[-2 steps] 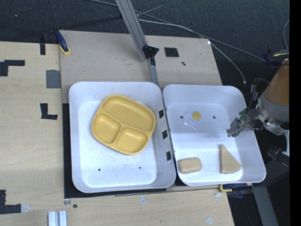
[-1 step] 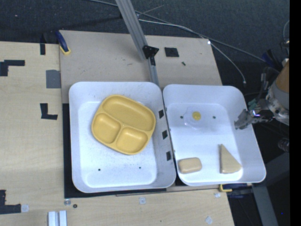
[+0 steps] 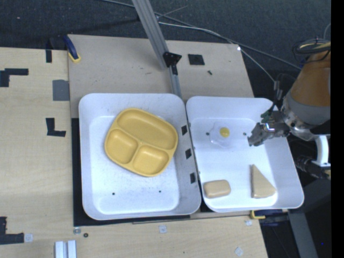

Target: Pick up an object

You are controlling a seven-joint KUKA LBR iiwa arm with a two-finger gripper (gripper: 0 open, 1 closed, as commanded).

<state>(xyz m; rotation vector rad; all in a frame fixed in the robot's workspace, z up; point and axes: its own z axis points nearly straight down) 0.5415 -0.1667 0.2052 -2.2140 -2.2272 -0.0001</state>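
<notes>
A small yellow ball [image 3: 224, 133] lies in the right bin [image 3: 279, 165], near its far wall. The gripper [image 3: 256, 136] hangs just right of the ball, apart from it; whether it is clenched cannot be told. A tan block [image 3: 216, 188] and wedge [image 3: 261, 183] lie nearer the front.

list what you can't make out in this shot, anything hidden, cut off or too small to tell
- Gripper: small and dark over the right bin; open or shut cannot be told, nor whether it holds anything.
- Arm: cut off by the right edge of the camera view.
- Yellow item: too small to identify; a faint clear shape around it is blurred.
- Wedge and tan block: material unclear.
- Yellow tray: its underside is hidden.
</notes>
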